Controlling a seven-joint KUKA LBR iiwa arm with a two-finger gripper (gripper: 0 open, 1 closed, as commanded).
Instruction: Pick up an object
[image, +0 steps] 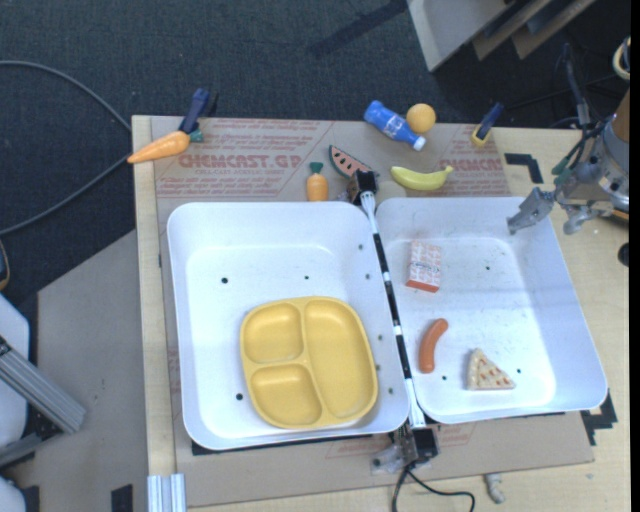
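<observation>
Though slightly slanted, sausage (432, 345) lengthwise near-to-far

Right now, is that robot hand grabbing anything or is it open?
Gripper: cannot be told; it sits at the far right corner of the right bin, with nothing seen in it.

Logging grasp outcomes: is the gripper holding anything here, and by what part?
Nothing is held. The gripper hangs over the right bin's far right corner with nothing between its fingers. The box, sausage and waffle wedge lie in that bin.
</observation>
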